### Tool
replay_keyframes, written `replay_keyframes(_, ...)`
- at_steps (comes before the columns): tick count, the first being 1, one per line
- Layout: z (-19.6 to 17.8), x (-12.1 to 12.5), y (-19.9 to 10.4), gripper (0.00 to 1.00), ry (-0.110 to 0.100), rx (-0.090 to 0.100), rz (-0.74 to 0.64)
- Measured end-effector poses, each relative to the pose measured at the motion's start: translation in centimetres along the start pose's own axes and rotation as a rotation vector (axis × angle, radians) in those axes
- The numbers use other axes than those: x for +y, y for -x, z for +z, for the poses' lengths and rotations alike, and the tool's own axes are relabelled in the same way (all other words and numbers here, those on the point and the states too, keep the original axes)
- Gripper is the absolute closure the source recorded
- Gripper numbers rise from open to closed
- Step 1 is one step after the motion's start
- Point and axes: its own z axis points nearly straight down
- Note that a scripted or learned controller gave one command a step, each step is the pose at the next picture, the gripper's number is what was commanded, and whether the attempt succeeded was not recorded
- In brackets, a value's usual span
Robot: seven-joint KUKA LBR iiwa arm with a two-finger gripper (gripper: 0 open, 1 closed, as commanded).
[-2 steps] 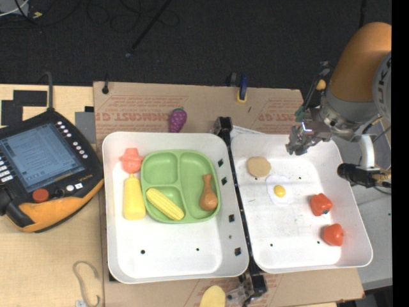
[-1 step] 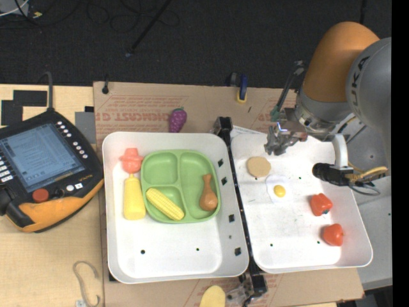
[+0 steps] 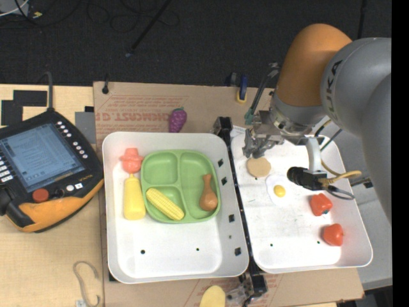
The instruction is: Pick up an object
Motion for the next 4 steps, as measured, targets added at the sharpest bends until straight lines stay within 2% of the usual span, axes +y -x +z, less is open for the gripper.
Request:
replay_keyframes(1,-1.2,1.8,-4.9,1.00,0.004,0.000,0.000)
replay_keyframes(2,-1.7,1.5,-8.8,1.00,0.002,-0.001,0.001)
replay_keyframes(3,-1.3,0.5,-7.2,1.00,-0.001,-0.003,0.005)
replay_keyframes(4,-0.2,1.0,-7.5,1.00,0.000,-0.004,0.000)
